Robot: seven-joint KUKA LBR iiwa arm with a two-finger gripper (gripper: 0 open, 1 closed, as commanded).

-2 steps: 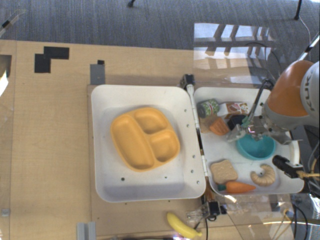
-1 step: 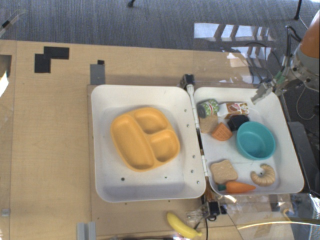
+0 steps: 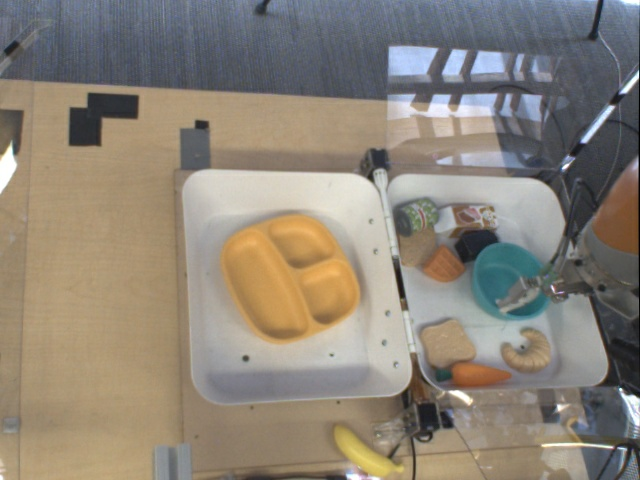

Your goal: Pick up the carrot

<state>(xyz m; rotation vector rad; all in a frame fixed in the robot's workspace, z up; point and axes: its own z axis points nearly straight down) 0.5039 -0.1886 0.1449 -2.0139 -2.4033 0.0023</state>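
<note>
Hovering over the teal bowl (image 3: 508, 278), the tool (image 3: 522, 293) has an unreadable finger state. The carrot (image 3: 480, 374) lies by the right bin's (image 3: 560, 203) front edge, beside toast (image 3: 447, 343); risk: grabbing toast.

A light wooden bench (image 3: 100, 298) fills the frame's left and centre; two shallow white bins rest on it, the left bin (image 3: 290, 383) mid-frame, the right bin (image 3: 545, 203) touching it; black patches (image 3: 100, 116) mark the upper left; a banana (image 3: 365, 453) lies at the bottom edge.
</note>
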